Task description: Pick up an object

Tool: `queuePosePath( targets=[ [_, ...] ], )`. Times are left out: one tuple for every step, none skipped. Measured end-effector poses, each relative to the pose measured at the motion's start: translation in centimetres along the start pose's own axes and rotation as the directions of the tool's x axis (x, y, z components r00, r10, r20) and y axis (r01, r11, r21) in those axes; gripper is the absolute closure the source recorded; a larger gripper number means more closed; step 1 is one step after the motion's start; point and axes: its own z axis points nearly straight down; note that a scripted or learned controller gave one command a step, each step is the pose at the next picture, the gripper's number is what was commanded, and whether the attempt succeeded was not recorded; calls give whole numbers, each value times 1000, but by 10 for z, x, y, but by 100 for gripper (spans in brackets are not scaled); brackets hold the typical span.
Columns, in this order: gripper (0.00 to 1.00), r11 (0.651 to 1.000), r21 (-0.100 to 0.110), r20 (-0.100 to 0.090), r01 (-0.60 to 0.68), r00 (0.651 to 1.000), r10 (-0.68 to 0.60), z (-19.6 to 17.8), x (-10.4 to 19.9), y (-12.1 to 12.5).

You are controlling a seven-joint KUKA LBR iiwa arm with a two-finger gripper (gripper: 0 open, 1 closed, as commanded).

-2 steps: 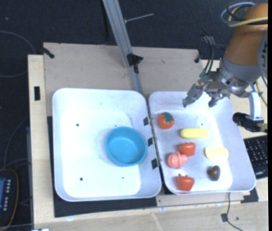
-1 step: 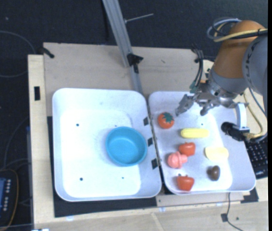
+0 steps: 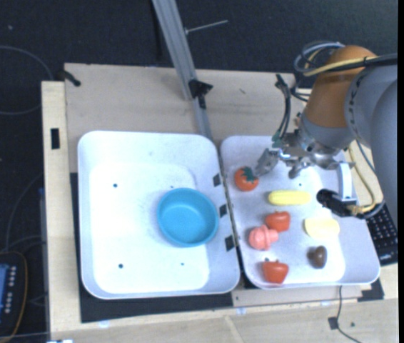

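Nearest, at the front edge of the right bin (image 3: 362, 266), a red toy fruit (image 3: 275, 271), and just to its right, toward the front right corner, a brown lump (image 3: 317, 256). Further back, near the bin's left wall, a pink piece (image 3: 261, 237) touching a red piece (image 3: 279, 221) at its upper right; level with these toward the right wall, a pale yellow block (image 3: 321, 226). Behind them, mid-bin, a yellow banana (image 3: 288, 198) lying crosswise. Further back still, close to the back left corner, a tomato (image 3: 245, 179) with a green top. Just beside and behind the tomato, reaching in from the right, the gripper (image 3: 279, 167), spread open with nothing between its fingers, the left fingertip close to the tomato but seemingly not touching it. Over in the left bin (image 3: 88, 191), toward its right wall, a blue bowl (image 3: 187, 216), upright. Beyond the gripper, near the back right of the bench (image 3: 130, 98), the orange band (image 3: 334, 84) of the arm.
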Motion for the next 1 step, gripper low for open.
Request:
queuePosePath(
  targets=[
    [0,1000,-13,-5,0,1000,-1,20,-2,6]
  ],
)
